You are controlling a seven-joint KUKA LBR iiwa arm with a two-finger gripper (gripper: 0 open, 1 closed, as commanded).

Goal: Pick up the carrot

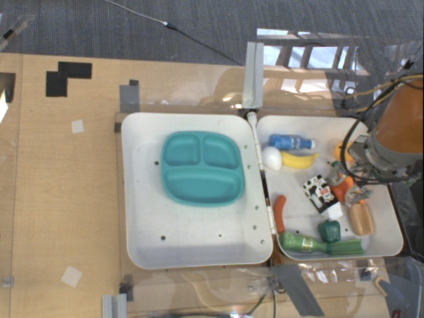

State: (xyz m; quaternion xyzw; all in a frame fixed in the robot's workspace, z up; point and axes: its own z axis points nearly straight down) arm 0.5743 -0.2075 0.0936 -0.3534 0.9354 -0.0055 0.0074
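Observation:
The carrot (pixel 340 190), a short orange piece, lies in the right bin (pixel 396 242) toward its right side, beside a black and white toy (pixel 318 189). My gripper (pixel 348 182) has come down from the right onto the carrot. Its fingers (pixel 361 193) stand open, one on each side of the carrot, which rests on the bin floor. The grey wrist and orange band (pixel 401 118) hide the bin's far right part.
The right bin also holds a blue bottle (pixel 289 142), a banana (pixel 298 158), a white egg (pixel 271 158), a red sausage (pixel 279 214), a hot dog bun (pixel 361 219), and green items (pixel 321 244). A teal divided plate (pixel 202 167) sits in the left bin (pixel 142 237).

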